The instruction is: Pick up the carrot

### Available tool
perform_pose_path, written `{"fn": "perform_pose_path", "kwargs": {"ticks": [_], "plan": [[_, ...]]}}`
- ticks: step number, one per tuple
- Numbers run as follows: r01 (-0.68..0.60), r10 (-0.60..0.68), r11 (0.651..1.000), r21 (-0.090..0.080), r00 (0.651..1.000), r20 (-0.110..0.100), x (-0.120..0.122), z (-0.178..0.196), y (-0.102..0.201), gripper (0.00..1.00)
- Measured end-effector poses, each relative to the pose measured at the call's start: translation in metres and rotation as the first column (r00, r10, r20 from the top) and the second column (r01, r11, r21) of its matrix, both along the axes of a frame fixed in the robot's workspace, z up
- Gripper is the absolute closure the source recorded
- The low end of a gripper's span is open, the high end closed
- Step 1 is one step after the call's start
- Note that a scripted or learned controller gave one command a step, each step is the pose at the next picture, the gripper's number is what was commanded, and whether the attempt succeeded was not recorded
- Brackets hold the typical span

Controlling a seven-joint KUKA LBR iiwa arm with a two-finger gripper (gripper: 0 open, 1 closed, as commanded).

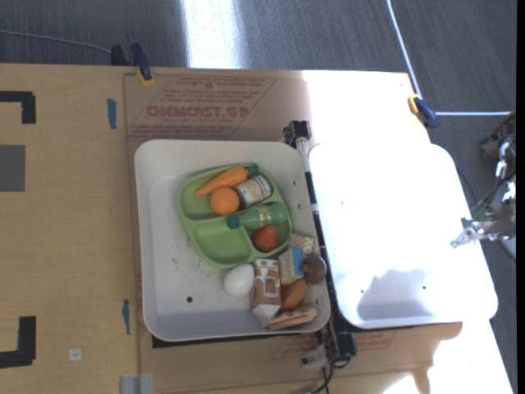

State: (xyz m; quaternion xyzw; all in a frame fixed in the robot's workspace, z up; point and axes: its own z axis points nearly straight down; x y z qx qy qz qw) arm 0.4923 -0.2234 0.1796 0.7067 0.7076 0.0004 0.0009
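Orange carrot (222, 180) lies in the green tray (205, 240), left bin (160, 245); the gripper (474, 230) hangs at the right bin's (394, 220) far edge.

This looks like a robotics lab or test bench rather than a home. Two white bins (156, 245) sit on a printed cardboard sheet (205, 105) held down by clamps (141, 62), with blue tape (111, 113) and black markers (23, 105) on the bench (57, 220). Cables (402, 35) cross the grey carpet (312, 15), and the food in the left bin is toy stuff in a green tray (215, 238).
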Motion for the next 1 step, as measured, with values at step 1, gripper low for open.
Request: {"fn": "perform_pose_path", "kwargs": {"ticks": [1], "plan": [[0.000,0.000,1.000,0.001,1.000,-0.001,-0.0027,0.0012,0.0000,1.00]]}}
